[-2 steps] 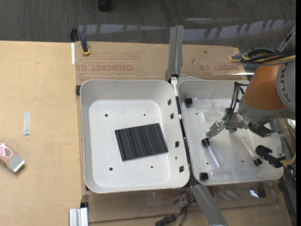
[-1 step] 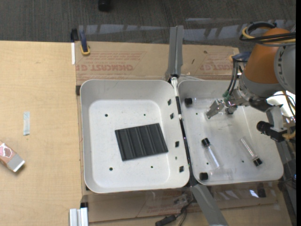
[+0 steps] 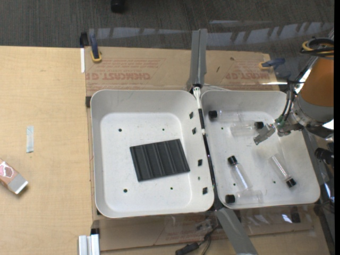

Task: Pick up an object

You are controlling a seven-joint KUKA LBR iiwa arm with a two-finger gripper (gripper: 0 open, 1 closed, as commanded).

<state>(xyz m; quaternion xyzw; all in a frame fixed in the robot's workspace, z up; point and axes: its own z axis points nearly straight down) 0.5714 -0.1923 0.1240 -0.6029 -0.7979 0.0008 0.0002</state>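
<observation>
The right bin (image 3: 303, 198) holds several clear plastic tubes with black caps. One tube (image 3: 238, 174) lies near the bin's middle, and another (image 3: 280, 169) lies to its right. A third tube (image 3: 244, 128) rests near the back, and a fourth (image 3: 247, 197) lies along the front wall. A small black cap (image 3: 213, 113) sits in the back left corner. My gripper (image 3: 264, 135) hangs over the right bin's back right part, just right of the third tube and above the second. Nothing shows as held in it.
A black ribbed mat (image 3: 159, 159) lies flat in the left bin (image 3: 98, 142). Both bins sit on cardboard (image 3: 138, 70) clamped at the back. On the wooden table at the left lie a small wrapped block (image 3: 13, 178) and a grey strip (image 3: 30, 139).
</observation>
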